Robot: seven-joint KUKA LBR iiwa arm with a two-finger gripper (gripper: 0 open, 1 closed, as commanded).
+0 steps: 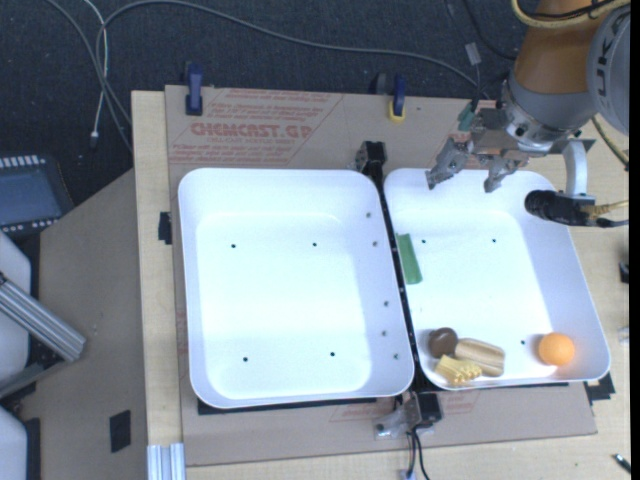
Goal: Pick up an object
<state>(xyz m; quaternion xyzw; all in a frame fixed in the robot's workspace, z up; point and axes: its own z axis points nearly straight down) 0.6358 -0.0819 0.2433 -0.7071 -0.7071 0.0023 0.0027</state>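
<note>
- Two white bins sit side by side on the surface (250, 118), the left bin (290, 288) and the right bin (500, 268), touching along their inner rims.
- Coming in from the right, the grey arm with its orange band (565, 28) hangs over the far edge of the right bin.
- Its gripper (466, 180) points down at the bin's far rim, the jaws spread apart with nothing between them.
- A green strip (409, 258) lies flat by the right bin's left wall, roughly halfway along it.
- Four small things lie along the right bin's near edge, well apart from the gripper.
- A dark brown round piece (443, 341) sits toward the near left corner, just beside a tan roll-shaped piece (480, 353).
- A pale yellow ridged piece (458, 370) lies just in front of those two, touching or nearly touching the roll; I cannot tell which.
- An orange ball (556, 349) rests alone near the near right corner, apart from the other three.
- Red lettering is printed on the board at the far edge of the surface, behind the left bin.
- A black clamp (372, 156) stands at the far end of the seam between the bins.
</note>
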